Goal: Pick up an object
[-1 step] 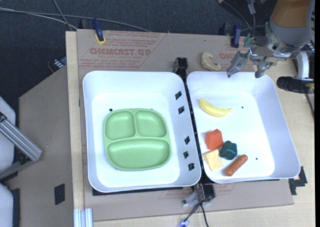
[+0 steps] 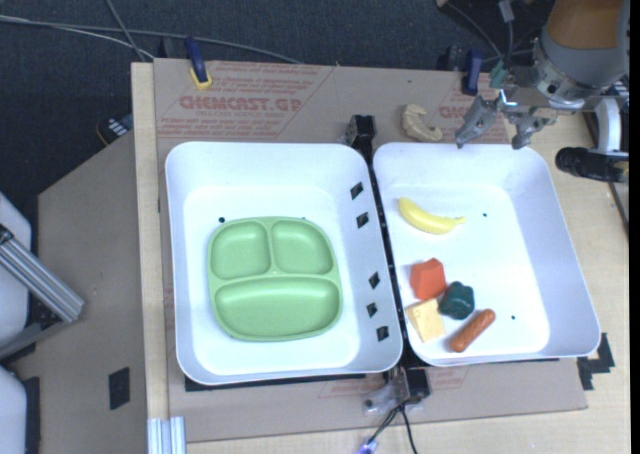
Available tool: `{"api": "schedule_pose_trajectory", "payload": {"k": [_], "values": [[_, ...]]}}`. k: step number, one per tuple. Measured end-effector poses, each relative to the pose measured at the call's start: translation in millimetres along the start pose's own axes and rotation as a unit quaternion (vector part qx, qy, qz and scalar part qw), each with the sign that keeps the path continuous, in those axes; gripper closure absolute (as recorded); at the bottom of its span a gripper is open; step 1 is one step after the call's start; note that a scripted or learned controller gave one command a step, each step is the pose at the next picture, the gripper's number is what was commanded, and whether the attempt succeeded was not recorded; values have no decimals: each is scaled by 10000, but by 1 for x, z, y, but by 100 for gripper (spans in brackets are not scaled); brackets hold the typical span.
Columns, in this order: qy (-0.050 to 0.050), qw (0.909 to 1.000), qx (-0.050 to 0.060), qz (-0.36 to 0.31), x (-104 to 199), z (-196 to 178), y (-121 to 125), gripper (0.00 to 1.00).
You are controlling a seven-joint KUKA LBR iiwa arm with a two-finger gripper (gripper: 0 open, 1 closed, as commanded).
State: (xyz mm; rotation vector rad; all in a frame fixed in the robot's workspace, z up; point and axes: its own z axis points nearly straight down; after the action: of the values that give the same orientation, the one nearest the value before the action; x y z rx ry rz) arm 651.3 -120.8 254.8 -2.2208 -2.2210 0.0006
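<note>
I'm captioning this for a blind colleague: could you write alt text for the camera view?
An open two-finger gripper hovers above the right white bin's far edge; inside lie a yellow banana, red block, teal lump, yellow cube and sausage. The left bin holds a green divided tray.

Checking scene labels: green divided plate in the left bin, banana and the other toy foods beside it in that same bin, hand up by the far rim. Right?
Not quite. The camera view shows the banana and other toy foods in the right bin; the green divided plate sits in the left bin. The hand is by the far rim.
</note>
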Motion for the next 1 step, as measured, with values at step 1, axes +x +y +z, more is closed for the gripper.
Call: {"api": "schedule_pose_trajectory", "payload": {"k": [1], "values": [[4, 10000, 24, 0, -1, 62, 3, 0]]}}
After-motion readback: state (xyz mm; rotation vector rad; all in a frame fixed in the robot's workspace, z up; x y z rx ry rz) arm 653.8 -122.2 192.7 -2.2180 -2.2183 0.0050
